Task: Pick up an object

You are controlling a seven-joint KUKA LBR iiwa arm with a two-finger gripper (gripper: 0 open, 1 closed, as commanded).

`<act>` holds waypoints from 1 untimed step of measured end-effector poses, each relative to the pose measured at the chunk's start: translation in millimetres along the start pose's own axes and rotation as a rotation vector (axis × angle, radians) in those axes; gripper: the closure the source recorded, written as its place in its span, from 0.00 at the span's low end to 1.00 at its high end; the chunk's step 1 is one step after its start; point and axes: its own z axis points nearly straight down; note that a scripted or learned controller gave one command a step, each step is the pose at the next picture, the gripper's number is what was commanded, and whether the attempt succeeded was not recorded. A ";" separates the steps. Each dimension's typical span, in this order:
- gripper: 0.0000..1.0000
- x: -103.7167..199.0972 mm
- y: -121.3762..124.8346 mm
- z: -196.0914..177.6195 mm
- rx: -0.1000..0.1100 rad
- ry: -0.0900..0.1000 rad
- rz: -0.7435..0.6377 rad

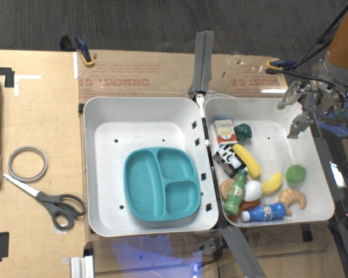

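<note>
Metal two-finger gripper [298, 112] hangs over the upper right corner of the right shallow white bin [271, 127], fingers spread apart with nothing between them. Below it in that bin lie a round green ball [296, 174], a yellow banana [272, 183], a tan croissant [293, 198], a blue bottle [264, 213], a green bottle [236, 192], a yellow corn cob [246, 159] and a small juice carton [223, 130]. Across the divider, the left white bin [104, 132] holds a teal compartment tray [162, 183]. Grey-handled scissors [49, 201] and a tape roll [27, 163] rest on the wooden bench [40, 97]
</note>
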 end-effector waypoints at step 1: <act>0.00 37.3 -17.5 109.1 0.001 -0.001 -0.063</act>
